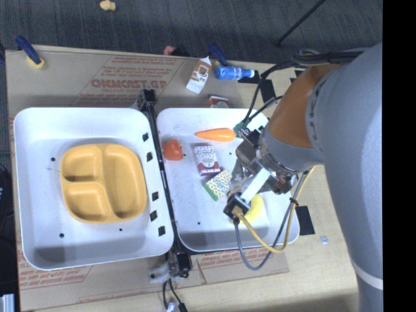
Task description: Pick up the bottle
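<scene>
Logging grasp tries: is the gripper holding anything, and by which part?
Cannot be told: the gripper hangs over the right white bin, its grasp hidden. The blue plastic bottle lies outside the bins, apart from it.

Plate (104,181) in left bin (39,239), carrot (216,134) in right bin (195,223) (bottle (231,73) behind)

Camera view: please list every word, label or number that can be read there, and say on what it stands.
"CHEMCAST GP", in large red letters as far as they can be made out: on the cardboard sheet under the bins.
Smaller red lines around it and along the sheet's near edge: too blurred to read.
Printing on the maroon packet, green packet, small carton and blue bottle: too small to read.
</scene>
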`<action>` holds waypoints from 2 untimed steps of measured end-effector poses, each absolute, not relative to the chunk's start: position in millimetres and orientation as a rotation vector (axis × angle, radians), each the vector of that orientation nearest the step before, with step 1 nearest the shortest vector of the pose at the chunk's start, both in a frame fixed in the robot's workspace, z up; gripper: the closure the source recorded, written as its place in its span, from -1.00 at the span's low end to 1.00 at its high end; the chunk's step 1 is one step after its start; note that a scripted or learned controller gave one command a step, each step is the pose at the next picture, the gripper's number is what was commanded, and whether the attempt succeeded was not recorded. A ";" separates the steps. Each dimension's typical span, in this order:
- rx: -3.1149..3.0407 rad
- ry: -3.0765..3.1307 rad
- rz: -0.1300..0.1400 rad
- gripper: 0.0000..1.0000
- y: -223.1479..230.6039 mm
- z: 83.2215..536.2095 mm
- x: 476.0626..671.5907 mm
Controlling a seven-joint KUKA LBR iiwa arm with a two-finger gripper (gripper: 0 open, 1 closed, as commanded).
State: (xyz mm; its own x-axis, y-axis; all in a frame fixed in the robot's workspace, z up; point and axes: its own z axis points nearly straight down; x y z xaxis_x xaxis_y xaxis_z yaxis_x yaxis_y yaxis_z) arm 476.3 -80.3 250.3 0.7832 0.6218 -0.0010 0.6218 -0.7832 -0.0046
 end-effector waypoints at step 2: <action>-3.081 -0.593 0.007 1.00 4.4 217.3 476.0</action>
State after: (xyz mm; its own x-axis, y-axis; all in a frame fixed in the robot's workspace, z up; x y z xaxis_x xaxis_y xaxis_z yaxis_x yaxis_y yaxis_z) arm 476.0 4.4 217.3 0.9285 0.3714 -0.0039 0.3713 -0.9285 -0.0048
